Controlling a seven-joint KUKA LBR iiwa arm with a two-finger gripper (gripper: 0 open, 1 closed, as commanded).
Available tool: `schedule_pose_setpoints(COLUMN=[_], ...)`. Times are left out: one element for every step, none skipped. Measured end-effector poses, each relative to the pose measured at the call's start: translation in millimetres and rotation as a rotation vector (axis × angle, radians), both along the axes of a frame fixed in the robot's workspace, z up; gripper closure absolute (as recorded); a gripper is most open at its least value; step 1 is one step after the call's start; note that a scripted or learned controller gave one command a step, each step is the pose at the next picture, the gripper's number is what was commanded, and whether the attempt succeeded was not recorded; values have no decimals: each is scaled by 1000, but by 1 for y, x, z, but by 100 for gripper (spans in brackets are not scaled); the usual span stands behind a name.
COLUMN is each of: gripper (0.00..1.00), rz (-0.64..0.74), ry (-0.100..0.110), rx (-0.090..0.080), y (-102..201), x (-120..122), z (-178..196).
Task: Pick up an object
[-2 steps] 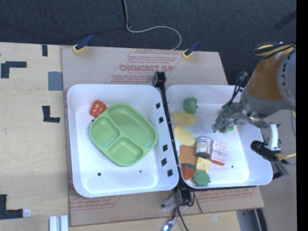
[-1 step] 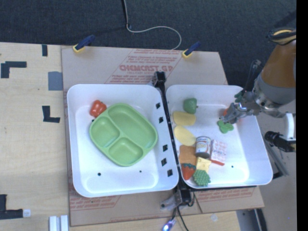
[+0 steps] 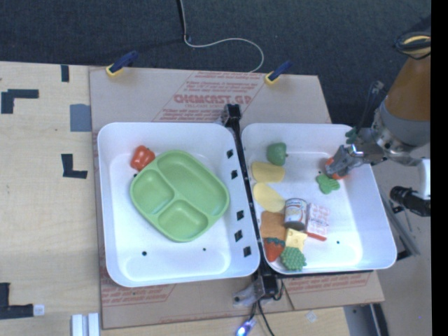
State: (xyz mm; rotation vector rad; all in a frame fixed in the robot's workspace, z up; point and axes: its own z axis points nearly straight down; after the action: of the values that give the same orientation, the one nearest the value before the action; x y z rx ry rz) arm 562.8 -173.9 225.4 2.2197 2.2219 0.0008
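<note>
One grey pincer (image 3: 338,165) hung low over a small green plastic toy (image 3: 326,183) in the right white bin (image 3: 364,208), its grip unreadable, so the approach step seemingly called for descending squarely

arm (image 3: 409,103) cropped right, end effector (image 3: 337,165) blurred

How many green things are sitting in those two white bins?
4: a green divided tray in the left bin; in the right bin a green pepper, a small green piece below the gripper, and broccoli. Others may be hidden.
</note>
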Motion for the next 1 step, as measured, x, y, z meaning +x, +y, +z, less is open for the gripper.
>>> schedule_pose_setpoints(gripper=[100], rz=[6], ry=[1], rx=[2], y=[56], x=[28], z=[-8])
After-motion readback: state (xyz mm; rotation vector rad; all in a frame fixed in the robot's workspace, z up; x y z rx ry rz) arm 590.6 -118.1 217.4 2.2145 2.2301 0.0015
